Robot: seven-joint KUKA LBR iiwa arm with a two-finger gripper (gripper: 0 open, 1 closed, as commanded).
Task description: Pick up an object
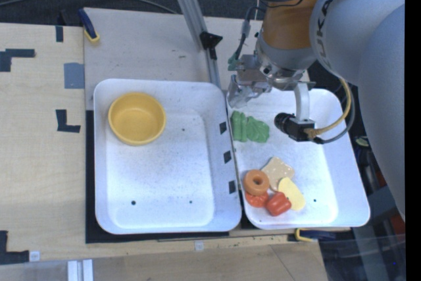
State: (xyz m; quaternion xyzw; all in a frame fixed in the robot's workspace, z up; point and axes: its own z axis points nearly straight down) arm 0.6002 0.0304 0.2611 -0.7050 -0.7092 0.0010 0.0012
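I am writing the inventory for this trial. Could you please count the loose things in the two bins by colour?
Yellow: 2, the bowl in the left bin and a yellow piece in the right bin
Green: 1, the green item
Orange: 1, the ring
Red: 1, the red piece
Tan: 1, the cracker-like piece
Total: 6

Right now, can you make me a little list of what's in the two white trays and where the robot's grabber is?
left bin: round yellow plastic bowl, upright, near its back left corner
right bin: green leafy toy, orange ring doughnut toy, red toy pepper, tan cracker-shaped piece, yellow wedge
gripper: above the right bin's back left corner, just behind the green toy
held: nothing visible
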